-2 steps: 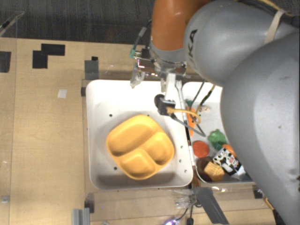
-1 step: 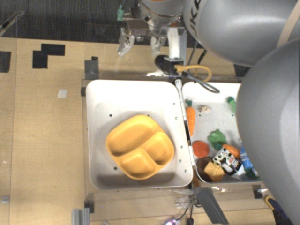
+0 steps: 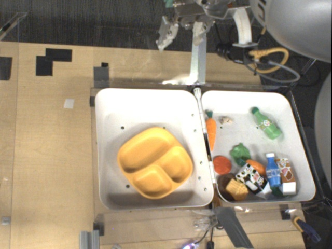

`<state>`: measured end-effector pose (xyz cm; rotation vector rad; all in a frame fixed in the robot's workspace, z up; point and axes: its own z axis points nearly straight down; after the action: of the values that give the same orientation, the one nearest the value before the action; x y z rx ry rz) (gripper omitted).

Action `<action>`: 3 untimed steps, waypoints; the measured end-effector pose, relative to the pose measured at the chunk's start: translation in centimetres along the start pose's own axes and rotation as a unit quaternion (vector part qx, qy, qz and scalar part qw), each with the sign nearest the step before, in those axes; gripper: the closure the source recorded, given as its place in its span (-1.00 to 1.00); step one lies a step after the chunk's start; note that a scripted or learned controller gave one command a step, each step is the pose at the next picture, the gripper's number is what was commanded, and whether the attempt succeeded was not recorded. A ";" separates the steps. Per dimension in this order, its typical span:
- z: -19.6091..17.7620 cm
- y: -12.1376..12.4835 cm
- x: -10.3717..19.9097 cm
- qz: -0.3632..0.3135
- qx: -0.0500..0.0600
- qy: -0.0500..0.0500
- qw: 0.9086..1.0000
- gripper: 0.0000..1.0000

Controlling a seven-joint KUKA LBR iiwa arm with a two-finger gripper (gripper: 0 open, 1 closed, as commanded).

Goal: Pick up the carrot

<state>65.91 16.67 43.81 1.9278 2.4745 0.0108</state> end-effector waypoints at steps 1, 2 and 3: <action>0.1 -2.1 2.3 0.012 0.001 0.000 1.000 -1.00; 11.3 -5.9 7.0 0.021 0.002 0.000 1.000 -1.00; 2.3 2.4 5.4 -0.148 -0.001 0.000 0.989 -1.00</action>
<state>66.90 22.50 41.54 1.5406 2.7308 0.0116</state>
